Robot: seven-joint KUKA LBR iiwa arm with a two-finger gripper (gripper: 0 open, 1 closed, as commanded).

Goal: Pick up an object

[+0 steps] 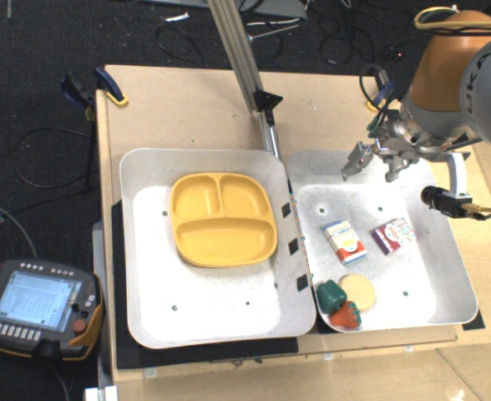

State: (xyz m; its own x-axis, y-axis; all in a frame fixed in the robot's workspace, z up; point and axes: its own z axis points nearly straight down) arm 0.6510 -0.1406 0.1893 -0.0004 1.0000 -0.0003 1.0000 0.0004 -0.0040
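From my remote station I see the arm point(458, 65) reaching in from the right, orange band up, wrist angled down toward the far edge of the right bin point(446, 307). The gripper point(372, 161) hangs over that bin's far rim with its two fingers spread wide and nothing between them.

Objects lie nearer the camera than the gripper, all apart from it. A small orange-and-white box point(345, 241) sits mid-bin; a maroon-and-white packet point(393, 235) lies just to its right. Print on both is too small for me to read. In the near left corner: a pale round disc point(356, 290), touching a green piece point(330, 293) and a red piece point(345, 314).

Left bin point(145, 307) holds a yellow divided plate point(224, 220). A teach pendant point(37, 307) lies left of the counter point(179, 107), screen lit.
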